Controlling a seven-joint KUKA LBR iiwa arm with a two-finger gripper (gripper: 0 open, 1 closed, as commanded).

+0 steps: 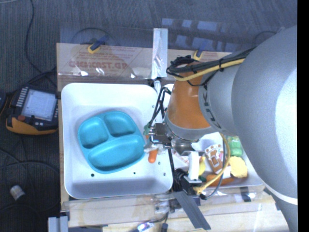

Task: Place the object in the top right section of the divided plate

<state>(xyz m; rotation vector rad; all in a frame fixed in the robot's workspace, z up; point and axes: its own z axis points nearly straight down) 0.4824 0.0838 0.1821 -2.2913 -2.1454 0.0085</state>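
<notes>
I can't tell my gripper's (153,146) state; a small orange plastic piece (152,156) at its six o'clock looks light, stiff, best pinched mid-body.

Two shallow white bins side by side on the surface (113,57): left bin (72,129) mid-frame, right bin (244,180) toward lower right, holding a jumble of items, among them a yellow piece (237,167), a green piece (233,144) and a white printed packet (214,156). At far left on the dark carpet (72,8), an orange-and-black handheld pendant with a screen (31,111). Loose cables (19,4) in the upper left. Clear plastic sheet (106,64) along the top edge of the surface.
</notes>
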